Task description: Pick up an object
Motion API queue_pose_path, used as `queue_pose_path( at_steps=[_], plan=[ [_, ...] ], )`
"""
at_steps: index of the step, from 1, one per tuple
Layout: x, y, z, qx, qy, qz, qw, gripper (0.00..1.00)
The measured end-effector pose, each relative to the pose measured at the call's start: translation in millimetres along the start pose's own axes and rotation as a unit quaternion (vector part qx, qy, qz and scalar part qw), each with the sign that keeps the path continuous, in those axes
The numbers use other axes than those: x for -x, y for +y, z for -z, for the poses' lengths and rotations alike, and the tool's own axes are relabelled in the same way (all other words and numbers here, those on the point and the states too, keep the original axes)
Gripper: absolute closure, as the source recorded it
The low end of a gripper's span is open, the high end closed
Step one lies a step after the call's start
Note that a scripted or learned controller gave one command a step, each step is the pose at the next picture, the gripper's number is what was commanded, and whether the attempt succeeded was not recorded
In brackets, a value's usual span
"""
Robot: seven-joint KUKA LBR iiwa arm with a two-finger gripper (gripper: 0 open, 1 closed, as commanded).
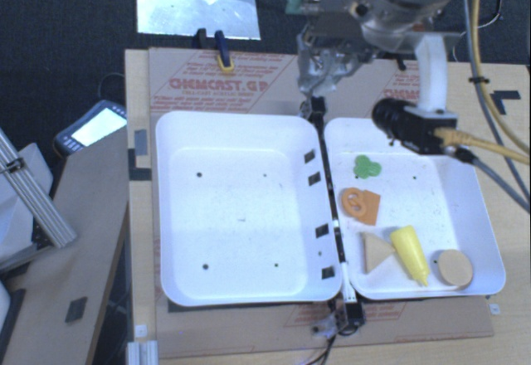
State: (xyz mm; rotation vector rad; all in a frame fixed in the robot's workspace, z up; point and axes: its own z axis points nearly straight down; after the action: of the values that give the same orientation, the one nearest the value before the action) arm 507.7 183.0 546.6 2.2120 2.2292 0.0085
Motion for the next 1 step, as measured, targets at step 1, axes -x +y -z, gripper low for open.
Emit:
queue_pose_path(
  at_steps=[1],
  plan=[
    [-53.6,40.1,-42.8,-0.003,-0.002,0.0,1.0,1.0]
  ],
)
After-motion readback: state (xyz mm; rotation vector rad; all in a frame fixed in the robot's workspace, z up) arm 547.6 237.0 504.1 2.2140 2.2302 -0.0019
